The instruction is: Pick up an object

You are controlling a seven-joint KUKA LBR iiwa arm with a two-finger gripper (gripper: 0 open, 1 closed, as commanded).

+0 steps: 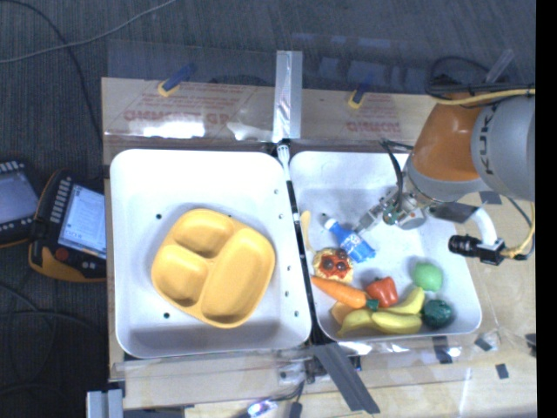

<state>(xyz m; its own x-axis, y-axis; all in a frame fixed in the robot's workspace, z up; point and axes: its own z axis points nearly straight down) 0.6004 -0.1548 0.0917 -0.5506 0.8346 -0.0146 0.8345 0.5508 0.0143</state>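
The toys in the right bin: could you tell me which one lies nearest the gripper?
The blue bottle, just left of the gripper; the carrot, pepper, bananas and lime lie lower down.

Light even, fairly bright, from above. White bins (130, 233) slightly overexposed. Glare on tape (187, 124) behind bins. Soft shadow under yellow tray (213, 266). Whole picture slightly soft, grainy.

A yellow divided tray (214, 266) lay in the left bin (130, 233) while the gripper (381, 212) hovered in the right bin (348, 181), near a blue bottle (350, 239) above toy produce.
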